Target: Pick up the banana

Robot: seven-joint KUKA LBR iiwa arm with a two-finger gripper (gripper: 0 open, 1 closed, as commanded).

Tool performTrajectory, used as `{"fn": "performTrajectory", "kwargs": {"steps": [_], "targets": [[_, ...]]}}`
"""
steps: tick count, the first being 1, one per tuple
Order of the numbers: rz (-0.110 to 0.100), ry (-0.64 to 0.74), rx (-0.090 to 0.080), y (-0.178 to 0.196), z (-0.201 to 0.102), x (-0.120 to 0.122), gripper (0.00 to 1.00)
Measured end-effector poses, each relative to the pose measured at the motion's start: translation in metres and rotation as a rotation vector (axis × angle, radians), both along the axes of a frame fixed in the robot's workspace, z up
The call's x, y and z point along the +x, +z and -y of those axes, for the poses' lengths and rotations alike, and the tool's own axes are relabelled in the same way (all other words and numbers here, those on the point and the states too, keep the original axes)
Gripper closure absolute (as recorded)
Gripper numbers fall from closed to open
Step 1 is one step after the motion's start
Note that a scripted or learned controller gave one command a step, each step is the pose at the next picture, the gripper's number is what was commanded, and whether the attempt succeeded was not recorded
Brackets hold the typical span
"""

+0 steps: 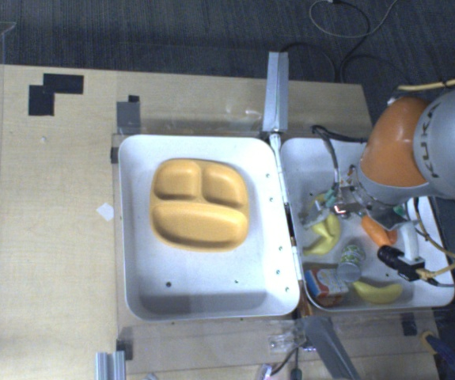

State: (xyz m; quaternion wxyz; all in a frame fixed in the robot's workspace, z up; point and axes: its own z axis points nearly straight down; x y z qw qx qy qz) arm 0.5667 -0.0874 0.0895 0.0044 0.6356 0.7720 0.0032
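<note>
Rising closest to the lens, the grey arm [445, 141] comes in from the right, its orange band [393, 153] bulging over the far right part of the right bin [302, 165]. Below the band, the pincer [338, 206] hangs low over the middle of that bin amid a tangle of thin wires. Whether it is open or closed cannot be told from this angle, and nothing can be seen held in it.

One greenish-yellow banana [326, 236] lies just beneath and slightly left of the pincer, curved, close to the bin's left wall; I cannot tell if the pincer touches it. A second banana [377, 292], a cleaner yellow, lies along the near wall of the same bin, well apart from the pincer. Between the two sit a small can [350, 258] with a pale green label, lying on its side, and a red packet [327, 285] in the near left corner, just beside the can. An orange carrot-like piece [377, 231] rests to the right of the first banana, partly tucked under the arm.

In the left bin [140, 236] lies a yellow plate [199, 203] with three compartments, two small ones at the far side and one long one nearer, set toward the bin's far half. Both bins sit on a pale wooden tabletop [45, 212], with a metal rail [277, 93] standing at the far end of the seam between them.
</note>
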Motion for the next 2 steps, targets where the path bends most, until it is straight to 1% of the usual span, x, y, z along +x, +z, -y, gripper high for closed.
{"fn": "performTrajectory", "kwargs": {"steps": [1, 2], "targets": [[0.008, 0.003, 0.002, 0.012, -0.002, 0.003, 1.0], [-0.006, -0.294, 0.003, 0.115, -0.075, 0.041, 1.0]]}}
